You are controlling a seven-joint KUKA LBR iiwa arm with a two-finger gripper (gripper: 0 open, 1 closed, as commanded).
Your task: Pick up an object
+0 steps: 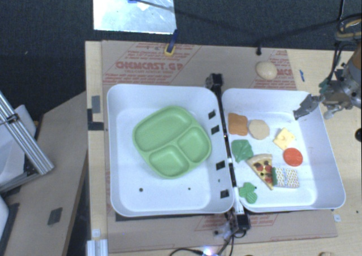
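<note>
The right bin [328, 136] is holding toy foods: a toast slice [238, 124], a round biscuit [259, 129], a yellow cheese wedge [284, 137], a red tomato slice [293, 156], a pizza slice [262, 167], a patterned block [287, 178] and two green leaves [242, 150]. The gripper [308, 106] is being held over the bin's upper right rim, nothing being gripped; the fingers' spread cannot be told. A green divided plate [171, 141] is lying in the left bin [121, 136]. A beige ball [266, 70] is resting on the counter [68, 153].
</note>
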